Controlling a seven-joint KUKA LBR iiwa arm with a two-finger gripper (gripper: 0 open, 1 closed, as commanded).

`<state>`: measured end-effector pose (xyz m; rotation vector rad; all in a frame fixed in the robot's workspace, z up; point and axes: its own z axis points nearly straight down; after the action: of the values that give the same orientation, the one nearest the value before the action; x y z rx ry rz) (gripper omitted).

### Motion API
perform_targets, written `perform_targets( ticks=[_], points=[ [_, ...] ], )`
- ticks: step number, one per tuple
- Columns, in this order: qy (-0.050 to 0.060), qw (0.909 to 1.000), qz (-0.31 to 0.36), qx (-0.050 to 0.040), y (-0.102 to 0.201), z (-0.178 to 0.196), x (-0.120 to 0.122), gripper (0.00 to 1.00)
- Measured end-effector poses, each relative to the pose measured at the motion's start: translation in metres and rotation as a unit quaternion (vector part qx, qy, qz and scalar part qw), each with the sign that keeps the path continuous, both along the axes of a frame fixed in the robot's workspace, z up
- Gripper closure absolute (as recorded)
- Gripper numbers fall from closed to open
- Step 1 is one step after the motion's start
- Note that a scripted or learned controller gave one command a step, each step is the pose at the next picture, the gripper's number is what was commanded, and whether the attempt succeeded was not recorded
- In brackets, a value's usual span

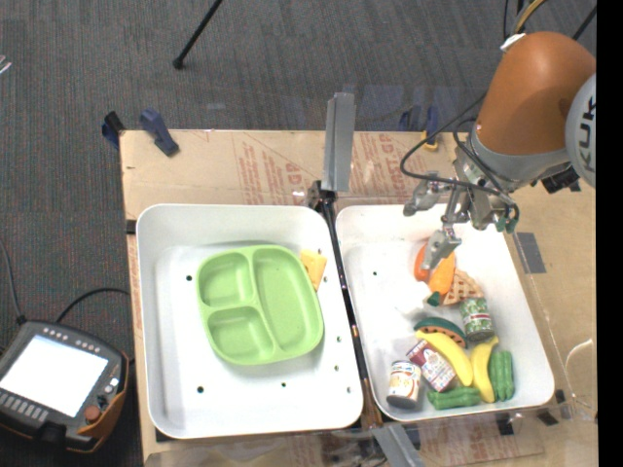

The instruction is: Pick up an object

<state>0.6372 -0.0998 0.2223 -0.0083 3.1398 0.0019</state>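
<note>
- Step in hand: the grasp itself. The gripper (440,251) has reached into the right bin (375,236) and sits on an orange toy, possibly a carrot (440,272), at the far end of the heap of play food.
- The fingers (446,241) point down and look closed around the top of the orange toy, which shows on both sides of them; whether the pinch is firm cannot be judged from here.
- The orange toy lies in the far middle of the right bin, touching a waffle-like piece (465,287) just to its right.
- Nearer in the same bin: a green-labelled can (476,317), a banana (447,348), a small jar (403,381) and green vegetables (500,374).
- Next move, as a judgement: a straight lift, slow enough that the toy does not slip or drag the waffle along.
- Arm pose: the grey arm enters from the right, its orange band (533,90) high above the bin, the wrist turned downward.
- The left bin (161,227) holds a green divided plate (260,305) and a yellow piece (312,266) at its far right edge.
</note>
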Motion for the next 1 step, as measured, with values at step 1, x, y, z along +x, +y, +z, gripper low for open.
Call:
perform_targets(
  ticks=[1],
  points=[
    [0.004, 0.9967, -0.082, 0.0004, -0.0147, -0.1358, -0.0365, 0.00]
  ],
)
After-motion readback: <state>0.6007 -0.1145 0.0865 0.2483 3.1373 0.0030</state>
